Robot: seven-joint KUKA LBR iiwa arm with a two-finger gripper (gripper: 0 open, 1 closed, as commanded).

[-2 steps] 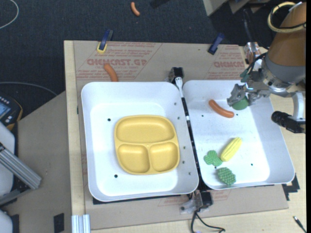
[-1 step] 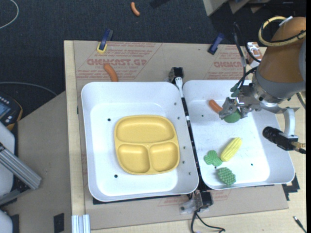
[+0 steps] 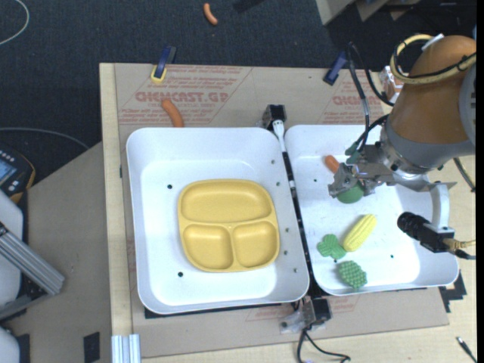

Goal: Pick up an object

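Note:
My gripper (image 3: 348, 183) hangs low over the upper middle of the right bin (image 3: 423, 278). A round dark-green object (image 3: 349, 196) sits right at its tip, partly hidden by it. A small orange piece (image 3: 331, 162) lies just to the upper left of the gripper. Toward the bin's front lie a yellow corn cob (image 3: 360, 232), a green leafy piece (image 3: 330, 246) and a green bumpy piece (image 3: 352, 274). The grey and orange arm reaches in from the right.
The left bin (image 3: 151, 203) holds a yellow divided plate (image 3: 227, 224). An orange carrot-like piece (image 3: 174, 113) lies on the board behind the left bin. Clamps stand at the board's back edge (image 3: 161, 66).

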